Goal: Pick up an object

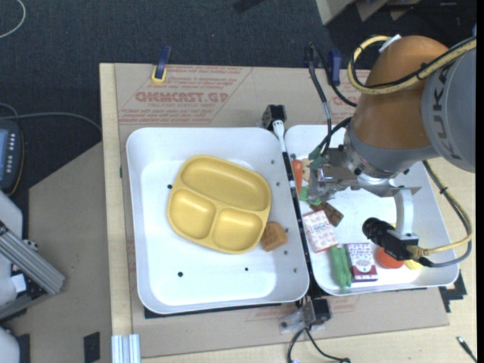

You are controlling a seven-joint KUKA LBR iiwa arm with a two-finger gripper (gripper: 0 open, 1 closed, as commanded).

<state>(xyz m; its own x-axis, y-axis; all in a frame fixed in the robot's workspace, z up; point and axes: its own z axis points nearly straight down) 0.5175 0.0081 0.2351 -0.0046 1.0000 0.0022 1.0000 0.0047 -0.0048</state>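
Observation:
My gripper (321,186) hangs over the left part of the right bin (431,203), under the grey and orange wrist. Right below it lie a small brown piece (333,216) and a red-and-white packet (321,231). An orange stick (298,174) lies along the bin's left wall, just left of the gripper. Nearer the front are a green object (339,266), a red-and-white box (362,259) and an orange-red piece (388,259), partly hidden by a black part of the arm. The arm covers the bin's middle.
The left bin (151,225) holds a yellow divided plate (219,204) with a brown lump (274,236) at its right edge. Black clamps (274,116) sit between the bins. Cables trail around the arm at the right.

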